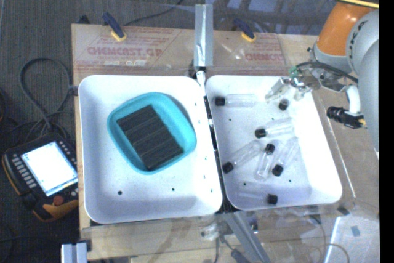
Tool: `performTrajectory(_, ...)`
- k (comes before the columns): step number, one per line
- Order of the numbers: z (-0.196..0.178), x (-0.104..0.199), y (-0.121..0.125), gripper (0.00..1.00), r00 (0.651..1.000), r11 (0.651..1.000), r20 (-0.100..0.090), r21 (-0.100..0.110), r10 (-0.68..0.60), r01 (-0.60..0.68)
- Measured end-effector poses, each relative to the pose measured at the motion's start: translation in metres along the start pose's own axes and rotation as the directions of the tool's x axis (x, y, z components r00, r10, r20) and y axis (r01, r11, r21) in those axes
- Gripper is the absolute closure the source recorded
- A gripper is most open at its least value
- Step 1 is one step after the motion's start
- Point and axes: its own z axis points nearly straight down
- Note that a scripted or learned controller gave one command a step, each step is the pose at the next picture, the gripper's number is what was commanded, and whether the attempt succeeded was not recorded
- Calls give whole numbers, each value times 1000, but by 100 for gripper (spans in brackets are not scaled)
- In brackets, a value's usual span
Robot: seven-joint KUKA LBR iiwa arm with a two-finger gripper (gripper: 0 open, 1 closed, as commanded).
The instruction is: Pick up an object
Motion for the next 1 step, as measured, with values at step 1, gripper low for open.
performTrajectory(1,34,61,-54,0,1000,1000,6,-8,-16,16)
